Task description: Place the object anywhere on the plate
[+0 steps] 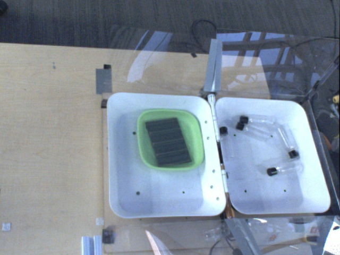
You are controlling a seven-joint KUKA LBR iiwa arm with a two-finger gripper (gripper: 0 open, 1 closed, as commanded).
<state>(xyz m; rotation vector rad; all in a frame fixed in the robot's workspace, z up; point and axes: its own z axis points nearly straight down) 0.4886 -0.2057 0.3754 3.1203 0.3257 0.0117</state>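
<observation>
Count: two shallow white plastic bins, one plate, one task object, and four black caps among clear tubes. The left white bin sits at centre frame and the right white bin lies just beside it, their inner rims meeting along a narrow seam. Both rest on a pale wooden bench. The left bin holds one light green square plate with rounded corners, set toward its upper half. The task's thing, a dark grey ridged rectangular block, lies flat on that plate, slightly turned, inside the raised rim and roughly centred. The right bin holds clear plastic tubes with black caps, scattered and well apart from one another. Four caps are countable, but the transparent bodies are too faint for a firm tube count, and the cap nearest the seam may be loose. Surroundings: a grey metal bar runs from the upper centre of the frame down to the seam between the bins. A dark looped cable lies above it, a small grey bracket stands at the upper left of the left bin, and dark carpet crosses the top of the frame. Whether the gripper's jaws are released or clenched cannot be told.
</observation>
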